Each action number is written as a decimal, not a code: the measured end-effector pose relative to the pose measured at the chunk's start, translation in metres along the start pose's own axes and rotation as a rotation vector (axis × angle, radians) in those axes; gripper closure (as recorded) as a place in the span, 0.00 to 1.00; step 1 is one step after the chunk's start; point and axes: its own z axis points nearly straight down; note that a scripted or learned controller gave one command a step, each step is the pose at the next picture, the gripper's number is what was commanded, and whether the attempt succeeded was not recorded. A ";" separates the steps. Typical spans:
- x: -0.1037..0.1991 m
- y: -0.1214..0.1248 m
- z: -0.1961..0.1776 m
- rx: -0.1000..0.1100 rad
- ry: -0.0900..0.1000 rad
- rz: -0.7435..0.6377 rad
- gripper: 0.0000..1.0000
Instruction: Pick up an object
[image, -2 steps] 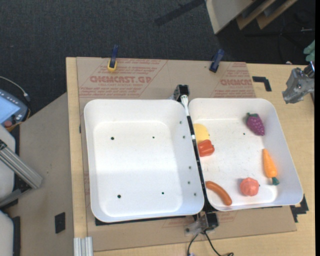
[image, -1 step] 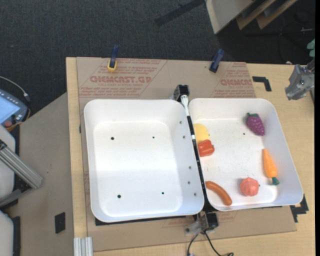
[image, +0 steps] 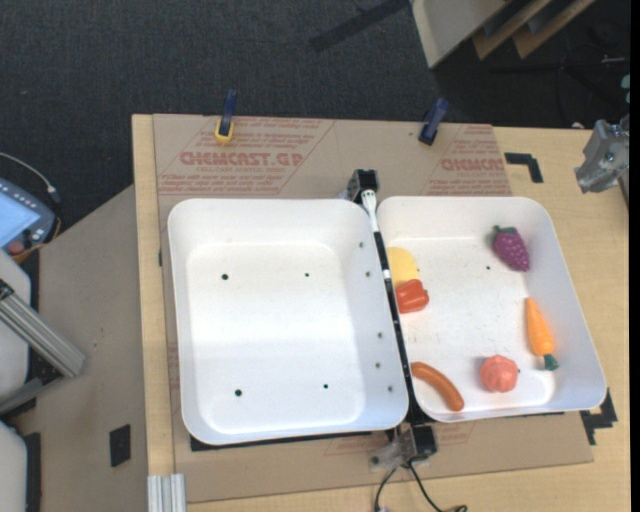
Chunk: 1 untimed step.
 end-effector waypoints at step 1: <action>0.000 0.001 -0.011 -0.004 -0.001 -0.001 1.00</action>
